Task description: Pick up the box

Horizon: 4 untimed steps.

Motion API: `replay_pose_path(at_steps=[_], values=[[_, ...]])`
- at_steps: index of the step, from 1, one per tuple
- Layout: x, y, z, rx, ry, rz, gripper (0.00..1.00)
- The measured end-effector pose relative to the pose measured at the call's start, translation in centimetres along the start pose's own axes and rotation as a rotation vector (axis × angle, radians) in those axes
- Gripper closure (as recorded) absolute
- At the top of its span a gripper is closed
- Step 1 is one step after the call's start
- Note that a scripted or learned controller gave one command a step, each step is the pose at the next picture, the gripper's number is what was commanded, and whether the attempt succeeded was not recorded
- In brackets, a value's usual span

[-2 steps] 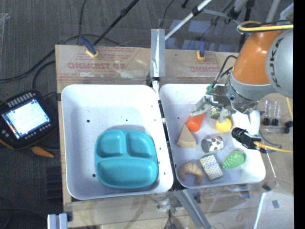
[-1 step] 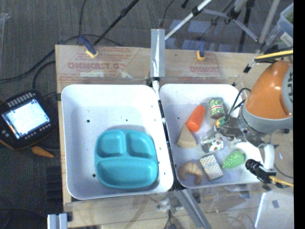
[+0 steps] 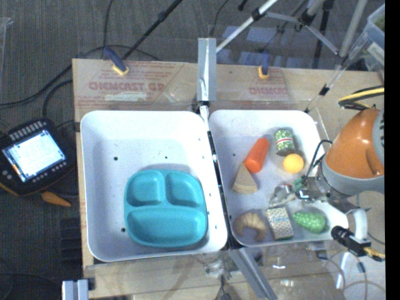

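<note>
The box (image 3: 279,222) lay flat at the near edge of the right bin (image 3: 231,130), wedged between a croissant (image 3: 250,224) and a green bumpy toy (image 3: 310,221). The claw (image 3: 284,194) hovered just above it; whether its fingers were spread, I could not tell. The box looked like light, stiff printed card, probably crushable, best pinched across its narrow sides, though its close neighbours left little clearance.
</note>
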<state>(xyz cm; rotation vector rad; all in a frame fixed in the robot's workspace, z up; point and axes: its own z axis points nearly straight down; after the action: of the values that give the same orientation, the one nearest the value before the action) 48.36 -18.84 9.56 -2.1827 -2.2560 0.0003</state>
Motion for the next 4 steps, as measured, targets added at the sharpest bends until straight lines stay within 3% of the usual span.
replay_pose_path(at_steps=[1, 3, 4], values=[[3.9, 0.6, 0.5, -0.016, -0.011, -0.069, 0.00], [-0.9, 12.3, 0.6, -0.012, -0.008, -0.004, 0.00], [0.9, 17.2, 0.7, 0.029, -0.004, -0.043, 0.00]])
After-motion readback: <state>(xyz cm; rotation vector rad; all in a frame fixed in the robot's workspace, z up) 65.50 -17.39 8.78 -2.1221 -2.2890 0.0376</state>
